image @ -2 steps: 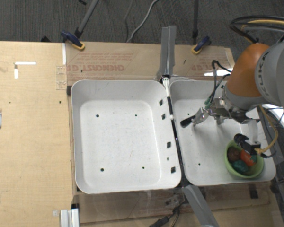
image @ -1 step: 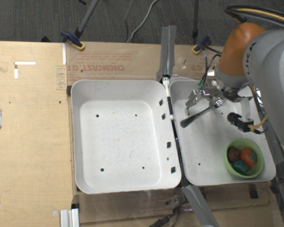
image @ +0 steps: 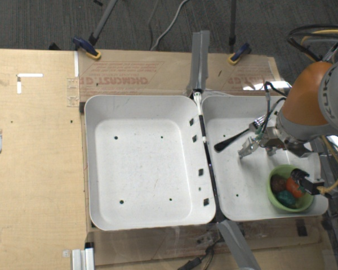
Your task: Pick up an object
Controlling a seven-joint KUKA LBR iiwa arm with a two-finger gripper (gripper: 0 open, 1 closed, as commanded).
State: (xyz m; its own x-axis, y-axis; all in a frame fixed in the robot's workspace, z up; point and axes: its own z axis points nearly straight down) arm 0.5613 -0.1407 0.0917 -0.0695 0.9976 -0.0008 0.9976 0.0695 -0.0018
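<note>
Green bowl (image: 290, 189) with small colourful items, right bin's near-right corner

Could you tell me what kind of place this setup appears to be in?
Probably a robotics lab or test workshop: a robot arm reaches over two white bins on a wooden bench, with cardboard held by clamps and cables trailing across the dark floor.

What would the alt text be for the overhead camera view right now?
A grey and orange robot arm reaches into the right white bin, its gripper low beside a green bowl of small colourful objects. The left white bin sits alongside on the bench.
</note>
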